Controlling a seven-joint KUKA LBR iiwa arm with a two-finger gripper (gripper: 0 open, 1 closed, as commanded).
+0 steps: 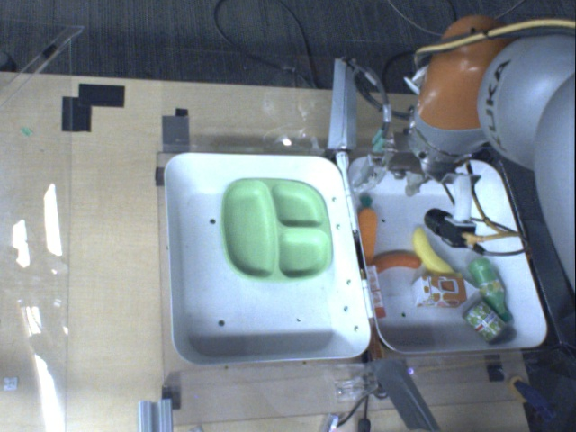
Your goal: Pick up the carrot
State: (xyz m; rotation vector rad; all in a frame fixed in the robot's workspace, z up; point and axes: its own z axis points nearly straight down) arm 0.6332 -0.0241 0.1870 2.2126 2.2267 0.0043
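White plastic makes two bins side by side; the left bin (193, 268) holds one green divided tray (275, 227); the right bin (522, 327) holds one carrot (367, 229) against its left wall, one sausage (396, 261), one banana (431, 251), one carton (440, 289), one green bottle (487, 274); the arm (504, 79) bends over that bin's far edge, gripper (396, 165) above the carrot's top; grip state hidden, I cannot tell.

Smooth white plastic bins (193, 268) with a faint sheen. Matt green plastic for the divided tray (274, 226). Glossy orange band (454, 84) above the wrist, satin grey arm shell (531, 88). Pale wood-look bench (81, 268), reflective. Printed paper carton (439, 289). Waxy-smooth carrot (367, 229) and banana (430, 251).
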